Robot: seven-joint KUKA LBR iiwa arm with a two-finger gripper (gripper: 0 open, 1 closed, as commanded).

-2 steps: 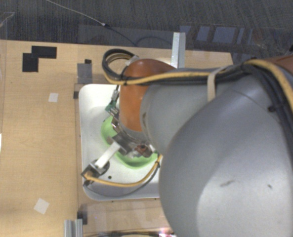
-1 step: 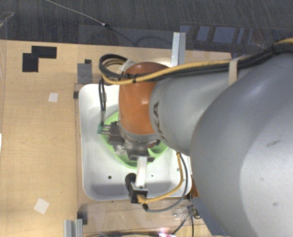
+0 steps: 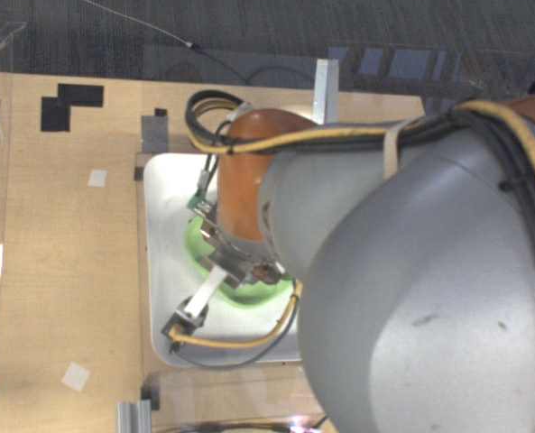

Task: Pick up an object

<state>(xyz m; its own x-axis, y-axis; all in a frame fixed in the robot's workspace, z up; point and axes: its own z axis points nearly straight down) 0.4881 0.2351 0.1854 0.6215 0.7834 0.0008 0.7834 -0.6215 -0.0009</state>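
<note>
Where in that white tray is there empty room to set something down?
The bare strip of the white bin between its left wall and the green object, plus its upper-left corner. The arm crowds the middle and right.

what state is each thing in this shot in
arm: lowered into the white bin, wrist pointing down over the green object
green object: lying flat on the bin floor, mostly hidden under the wrist, not seen lifted
white bin: level on the bench, right part covered by the arm
</note>
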